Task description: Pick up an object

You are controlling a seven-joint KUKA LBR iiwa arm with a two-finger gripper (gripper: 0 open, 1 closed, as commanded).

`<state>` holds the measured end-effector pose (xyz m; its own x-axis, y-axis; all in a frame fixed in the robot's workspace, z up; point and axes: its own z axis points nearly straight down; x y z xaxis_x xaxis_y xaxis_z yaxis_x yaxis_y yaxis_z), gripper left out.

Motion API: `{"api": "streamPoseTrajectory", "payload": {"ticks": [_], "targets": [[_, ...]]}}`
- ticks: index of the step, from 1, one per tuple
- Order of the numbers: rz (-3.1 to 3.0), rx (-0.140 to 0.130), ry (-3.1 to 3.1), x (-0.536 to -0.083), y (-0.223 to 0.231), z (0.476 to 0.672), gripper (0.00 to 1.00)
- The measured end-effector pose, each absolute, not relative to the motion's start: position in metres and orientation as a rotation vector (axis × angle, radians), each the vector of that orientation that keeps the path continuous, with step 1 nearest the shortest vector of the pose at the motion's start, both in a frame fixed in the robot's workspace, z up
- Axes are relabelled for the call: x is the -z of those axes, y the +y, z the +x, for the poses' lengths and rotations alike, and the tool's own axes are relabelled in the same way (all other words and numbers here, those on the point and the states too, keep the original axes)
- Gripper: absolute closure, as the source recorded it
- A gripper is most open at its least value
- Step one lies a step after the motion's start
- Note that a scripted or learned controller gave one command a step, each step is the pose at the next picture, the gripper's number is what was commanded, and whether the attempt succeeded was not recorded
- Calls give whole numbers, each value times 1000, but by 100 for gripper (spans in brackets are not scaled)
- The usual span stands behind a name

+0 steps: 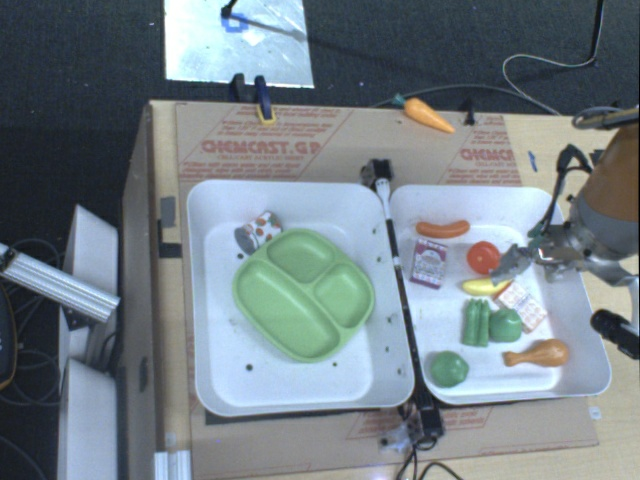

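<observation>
1. Arm comes in from 3 o'clock; gripper (512, 261) hangs low over the right bin (580, 368), near its middle, tip pointing toward 9 o'clock.
2. Fingers: cannot tell if apart or together. The tip is a grey blur against the toys, and nothing is visibly between them.
3. Nearest candidates: banana (482, 287) just beside the tip at its 7 o'clock, possibly touching; tomato (483, 257) just at its 9 o'clock; small white patterned packet (524, 305) at its 5 o'clock.
4. Rest of the right bin: sausage (442, 229) at 12 o'clock, small box (428, 265) at 9 o'clock near the divider, green pepper pieces (489, 324) near centre, round green item (448, 369) at 7 o'clock, drumstick (537, 353) at 5 o'clock.
5. Left bin (215, 368) holds a green sectioned plate (303, 293) at centre and a small can (258, 232) at 11 o'clock. A carrot (429, 115) lies outside the bins on the bench.
6. Step, as judged: descent or reach onto a target, grasp not yet shown. Nothing lifted.
7. Next move calls for: settling the tip squarely over one item, likely the banana or tomato, closing, then raising straight up. Crowding is the risk; neighbours could get nudged or a round toy could slip out.
</observation>
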<state>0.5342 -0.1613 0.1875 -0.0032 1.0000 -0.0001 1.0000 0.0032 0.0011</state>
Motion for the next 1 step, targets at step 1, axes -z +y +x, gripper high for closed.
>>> {"api": "streamPoseTrajectory", "payload": {"ticks": [1], "targets": [[2216,-1,2225,-84,-184,589,0]]}}
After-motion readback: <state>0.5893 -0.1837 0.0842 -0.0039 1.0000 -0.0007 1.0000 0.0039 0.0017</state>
